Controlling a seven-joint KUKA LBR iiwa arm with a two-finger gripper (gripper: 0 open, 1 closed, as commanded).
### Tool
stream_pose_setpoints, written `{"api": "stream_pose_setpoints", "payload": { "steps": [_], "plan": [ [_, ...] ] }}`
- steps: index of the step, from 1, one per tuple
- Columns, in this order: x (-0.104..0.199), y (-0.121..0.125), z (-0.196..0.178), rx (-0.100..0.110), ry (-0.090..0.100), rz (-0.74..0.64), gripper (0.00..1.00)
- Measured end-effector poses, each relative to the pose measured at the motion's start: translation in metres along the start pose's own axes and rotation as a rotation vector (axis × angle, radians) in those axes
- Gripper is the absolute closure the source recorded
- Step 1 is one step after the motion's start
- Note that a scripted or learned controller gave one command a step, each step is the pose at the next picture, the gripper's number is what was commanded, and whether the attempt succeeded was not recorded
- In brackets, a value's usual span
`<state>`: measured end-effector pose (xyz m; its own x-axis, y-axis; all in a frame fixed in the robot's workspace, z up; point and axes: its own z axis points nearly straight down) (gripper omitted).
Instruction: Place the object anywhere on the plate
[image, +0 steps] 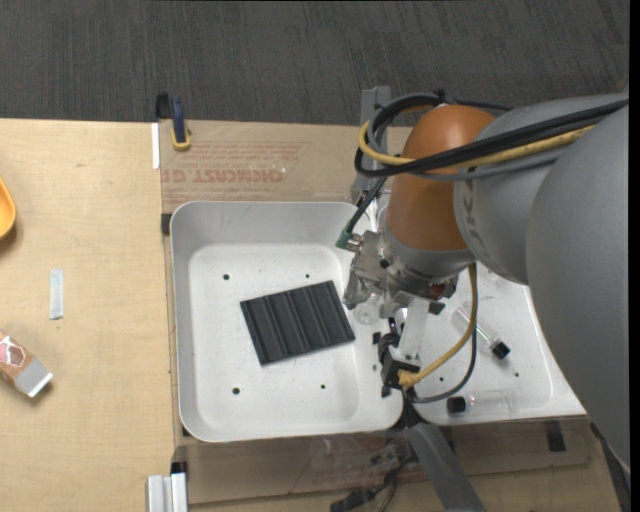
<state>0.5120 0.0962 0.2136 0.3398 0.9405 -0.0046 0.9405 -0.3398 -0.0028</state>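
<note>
A dark ribbed rectangular plate (298, 321) lies flat in the middle of the left white bin (200, 260). My gripper (375, 305) hangs under the orange wrist band at the seam between the two bins, just right of the plate's right edge. The wrist and cables cover most of it. A small clear piece with a black tip (497, 347) lies in the right bin (520, 390). Another small black piece (457, 404) sits near that bin's front edge. I see nothing held in the gripper.
The arm's grey body covers much of the right bin. Yellow and black cables (440, 365) loop below the wrist. On the wooden bench to the left lie a small silver strip (56, 294), a wrapped item (22, 365) and an orange edge (5, 210). A clamp (178, 122) stands behind the left bin.
</note>
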Motion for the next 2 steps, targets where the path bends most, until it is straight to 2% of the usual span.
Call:
{"api": "stream_pose_setpoints", "payload": {
  "steps": [1, 2],
  "plan": [
    [0.0248, -0.0468, 0.0158, 0.003, -0.001, 0.135, 1.00],
    [0.0247, -0.0466, 0.0158, 0.003, -0.001, 0.136, 0.00]
  ]
}}
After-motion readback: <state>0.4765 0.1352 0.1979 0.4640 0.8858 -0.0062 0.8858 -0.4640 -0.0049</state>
